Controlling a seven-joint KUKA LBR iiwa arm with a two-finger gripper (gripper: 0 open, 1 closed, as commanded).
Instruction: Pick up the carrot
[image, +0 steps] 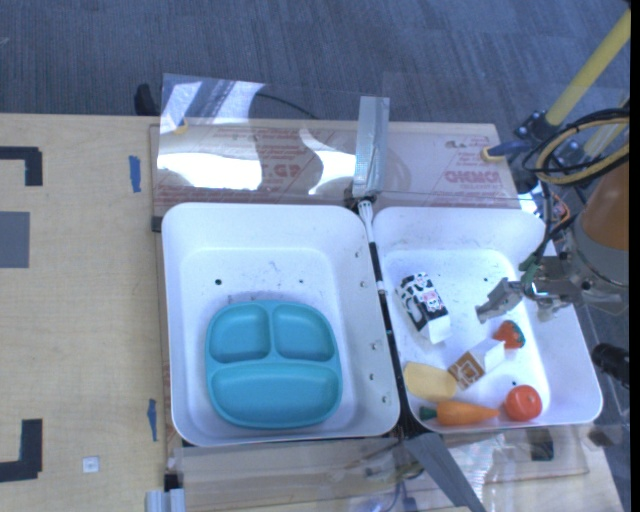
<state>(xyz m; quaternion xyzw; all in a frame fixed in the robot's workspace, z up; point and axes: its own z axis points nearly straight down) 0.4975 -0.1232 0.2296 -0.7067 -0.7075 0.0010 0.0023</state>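
A: Report the position of the carrot (462, 412).

B: The carrot lies flat on the floor of the right bin (560, 385), against the near wall, with its green end to the camera's left and its orange body to the right. A pale yellow item (430, 380) sits just beside it, up and to the left. A red tomato-like ball (522, 402) rests just off its right end.

A: Report the end effector (500, 300).

B: It sits over the right bin, toward that bin's right side, well apart from the carrot. Its grey fingers point to the camera's left and stand spread, with a gap between them. No object is seen between them.

A: List other contents of the right bin.

B: A black-and-white carton (423, 303) lies near the bin's middle. A small brown block (466, 369) and a white piece (493, 353) lie between the carton and the carrot. A small red-orange item (510, 334) lies just below the end effector.

A: Report the left bin (190, 300).

B: It holds a teal divided plate (272, 362), lying flat, toward the near side. Both bins sit side by side on the worktop (70, 300).
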